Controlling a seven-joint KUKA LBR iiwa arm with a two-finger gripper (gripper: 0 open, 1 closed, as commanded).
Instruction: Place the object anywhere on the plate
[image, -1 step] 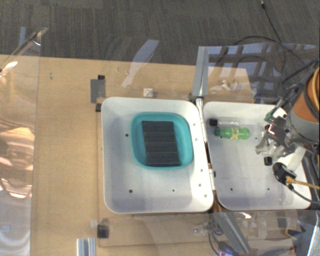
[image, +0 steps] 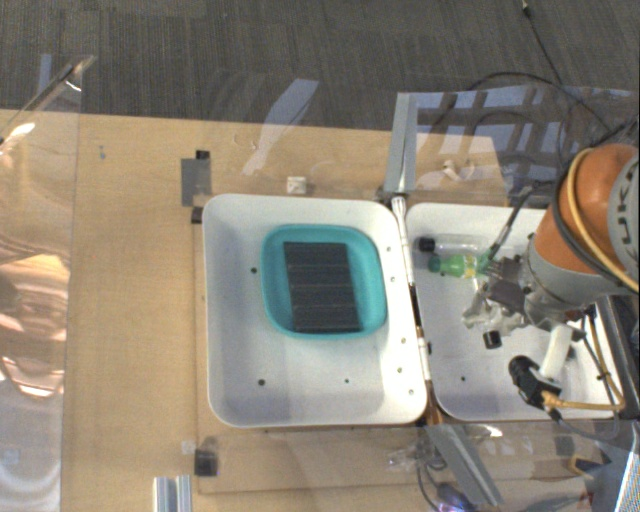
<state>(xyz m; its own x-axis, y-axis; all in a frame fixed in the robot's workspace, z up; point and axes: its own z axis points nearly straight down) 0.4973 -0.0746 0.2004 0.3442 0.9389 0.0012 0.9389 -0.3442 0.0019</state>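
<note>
We see the arm's jaws (image: 487, 318) low in the right bin (image: 450, 385) beside the clear bottle (image: 455, 255), their state unclear, while the teal plate (image: 372, 290) waits left.

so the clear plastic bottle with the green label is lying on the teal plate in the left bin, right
Not quite. The camera view shows the clear plastic bottle with the green label lying in the right white bin, near the gripper. The teal plate in the left white bin carries a dark ridged rectangle.

You're looking at a robotics lab: a pale wooden bench (image: 130, 300) with clear plastic shielding (image: 30, 300) at the frame's left and loose black cables (image: 520, 75) at upper right.
</note>
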